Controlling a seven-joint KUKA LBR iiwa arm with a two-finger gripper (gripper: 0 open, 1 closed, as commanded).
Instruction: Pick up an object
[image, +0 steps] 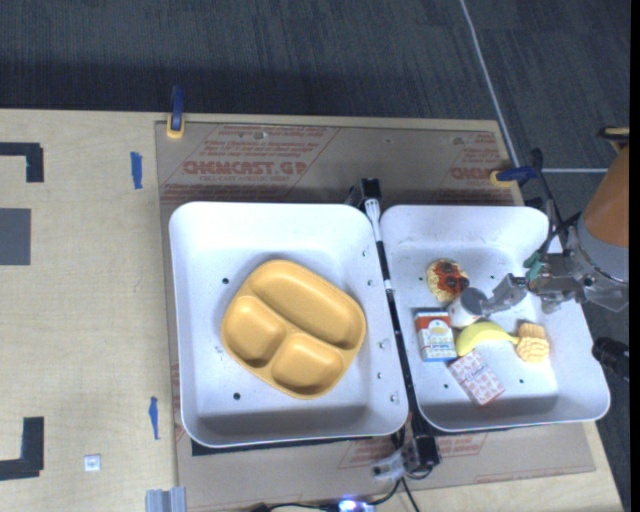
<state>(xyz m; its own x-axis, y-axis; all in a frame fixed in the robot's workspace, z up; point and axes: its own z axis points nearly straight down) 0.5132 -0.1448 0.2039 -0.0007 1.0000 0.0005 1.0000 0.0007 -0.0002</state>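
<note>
Two grey fingers of the gripper (487, 297) point left, low in the right bin (575, 400), their spread too blurred to tell, tips just beside the banana (483, 336) amid a pizza-like round (446, 277), red-and-white carton (434, 335) and patterned packet (476, 378); left bin (200, 240) bears a yellow tray (291, 327).

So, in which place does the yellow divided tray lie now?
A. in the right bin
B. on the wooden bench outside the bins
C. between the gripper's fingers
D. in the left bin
D: the yellow divided tray rests on the floor of the left bin, while the small items such as the banana are in the right bin.
</note>
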